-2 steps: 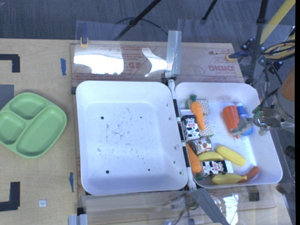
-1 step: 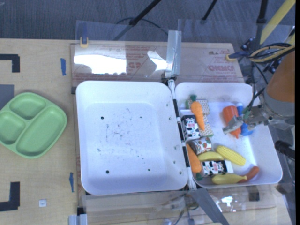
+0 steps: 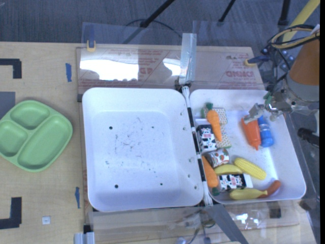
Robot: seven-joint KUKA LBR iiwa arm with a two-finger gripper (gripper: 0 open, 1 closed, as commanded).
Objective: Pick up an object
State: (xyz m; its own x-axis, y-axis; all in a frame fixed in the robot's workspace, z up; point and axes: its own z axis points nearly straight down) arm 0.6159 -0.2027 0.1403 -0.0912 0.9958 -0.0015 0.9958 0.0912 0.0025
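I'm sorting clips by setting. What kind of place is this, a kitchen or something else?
Most likely a robot lab test bench, not a kitchen: two white bins sit behind clear shields, the food, such as the carrot, looks like plastic toys, and tripod legs stand on carpet behind.

Pretty clearly a robotics lab: pale wooden surface with black tape markers, two shallow white plastic bins, clear acrylic guard panels, tripod legs on grey carpet.
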